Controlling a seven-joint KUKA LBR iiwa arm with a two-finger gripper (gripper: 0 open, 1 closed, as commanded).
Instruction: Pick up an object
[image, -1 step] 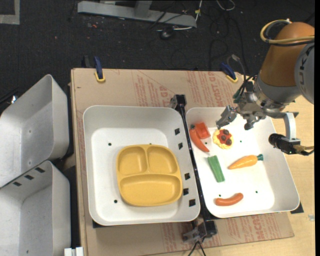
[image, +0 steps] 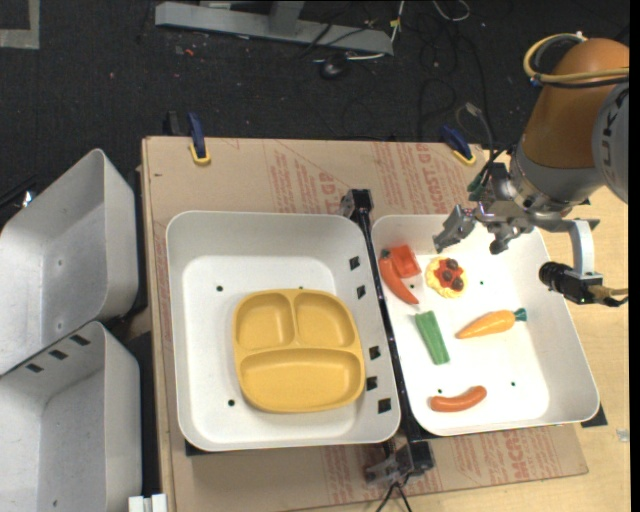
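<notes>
Sausage (image: 458, 400): nearest the lens, at the near end of the right bin (image: 565, 385), well below the claw; long axis roughly left-right, right end tipped slightly up; lying clear of the other items, so easy to single out.
Yellow tray (image: 298, 349): flat in the left bin (image: 190, 300), well to the lower left of the claw; three compartments, nothing in them; apparently a drop place rather than a pick target.
Green stick (image: 433, 337): below and slightly left of the claw; long axis running near-far, leaning a little to the left at the far end.
Carrot (image: 489, 323): below the claw, almost straight under it; long axis left-right, slightly tilted; orange tip pointing left, green top pointing right.
Red pieces (image: 400, 272): lower left of the claw, against the wall between the bins; awkward for a grasp, judged from the closeness of the wall.
Round yellow item (image: 447, 277): just below the claw, dark and red spots on top; no clear long axis; nearest candidate for the pick.
Claw (image: 478, 226): fingers apart, nothing between them; hanging over the far end of the right bin, above the items, not touching any.
Reason for pose (judgement): spread fingers over the item cluster suggest an approach stage, pick not yet made.
Target (judgement): not decided from this view; round yellow item or carrot most likely, both closest beneath.
</notes>
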